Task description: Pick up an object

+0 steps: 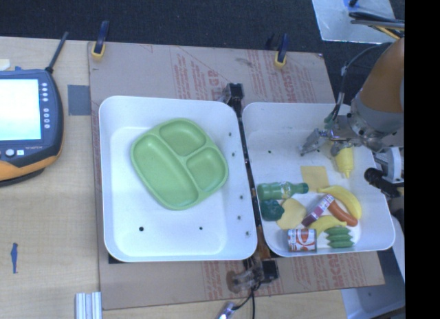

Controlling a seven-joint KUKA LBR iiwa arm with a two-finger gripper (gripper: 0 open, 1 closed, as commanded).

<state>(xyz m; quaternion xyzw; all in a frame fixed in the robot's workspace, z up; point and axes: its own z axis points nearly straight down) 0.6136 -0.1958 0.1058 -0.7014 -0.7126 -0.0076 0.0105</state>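
End effector (322, 140) hangs low over the upper part of the right bin (275, 122), its grey metal fingers reaching left from the wrist; whether they are spread or closed I cannot tell, and nothing is visibly held between them. A yellow bottle (344, 160) stands just beside and below the wrist, close enough that the two may touch, though that is unclear

Other toys crowd the lower half of the right bin: a yellow slice (315, 176) lies below the end effector, a green bottle (280, 190) on its side points right near the left wall, a dark green piece (271, 209) sits just under it, with a pale yellow piece (292, 212) beside. A banana (347, 201) curves along the right, touching a hot dog (342, 213) and a small brown bottle (318, 209). A red can (301, 240) lies at the bottom rim next to a green pod (339, 237). These pieces overlap, so their edges are hard to separate

In the left bin (120, 242) rests a green plate (179, 163) with three compartments, tilted. A tablet (27, 124) lies on the bench (48, 242) at far left, cut off by the frame. Blue clamps (100, 41) hold the brown board at the top. The arm (381, 91) is cropped at the right
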